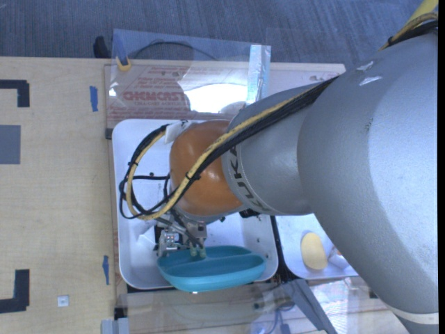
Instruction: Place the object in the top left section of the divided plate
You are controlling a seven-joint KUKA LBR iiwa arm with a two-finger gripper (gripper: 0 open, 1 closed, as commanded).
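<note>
We are hovering the tool (182, 245) over the blue divided plate (229, 268) at the frame's lower centre, cannot tell its opening, and judge lowering into the correct section is coming next.

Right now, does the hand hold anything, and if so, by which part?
It cannot be told. The hand hangs just over the blue plate, and nothing shows clearly in its grip.

the grey arm (334, 152) is covering most of the left bin (128, 256) and part of the right bin (292, 249). the gripper (182, 245) is hanging just above the blue divided plate (212, 266), crowding its upper edge. bare bin floor is showing left of the plate. a yellow object (313, 250) is lying in the right bin.
</note>
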